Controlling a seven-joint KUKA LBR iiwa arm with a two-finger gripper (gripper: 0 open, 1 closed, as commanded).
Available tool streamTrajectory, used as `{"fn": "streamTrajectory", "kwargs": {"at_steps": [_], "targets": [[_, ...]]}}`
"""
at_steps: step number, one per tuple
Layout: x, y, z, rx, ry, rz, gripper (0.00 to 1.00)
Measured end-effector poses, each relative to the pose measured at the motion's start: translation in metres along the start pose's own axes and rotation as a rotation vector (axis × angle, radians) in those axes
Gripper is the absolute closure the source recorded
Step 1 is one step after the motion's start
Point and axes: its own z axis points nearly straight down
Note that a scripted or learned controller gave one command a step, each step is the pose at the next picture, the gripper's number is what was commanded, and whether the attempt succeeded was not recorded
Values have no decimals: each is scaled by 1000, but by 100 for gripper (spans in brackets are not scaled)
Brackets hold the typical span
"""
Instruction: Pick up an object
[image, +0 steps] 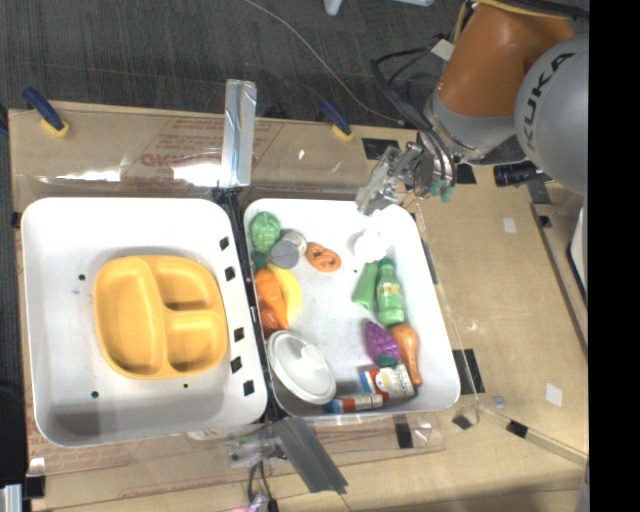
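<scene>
On the left we see a yellow divided tray (160, 312) lying in the left bin (50, 400). The right bin (330, 290) holds a heap of toy food, among it a green bottle (386, 288), an orange carrot (407, 350) and a white lidded pot (298, 368). Above that bin's far right corner hangs the gripper (385, 187); its fingers look spread with nothing between them, though we find the view poor there.

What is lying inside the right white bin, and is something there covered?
The right bin holds toy food: green bottle, purple grapes, carrot, banana, plus a lidded pot. The pot's contents are covered by its lid.
</scene>
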Motion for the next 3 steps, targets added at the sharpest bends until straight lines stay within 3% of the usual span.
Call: {"fn": "streamTrajectory", "kwargs": {"at_steps": [3], "targets": [[-3, 4, -34, 1, -11, -16, 100]]}}
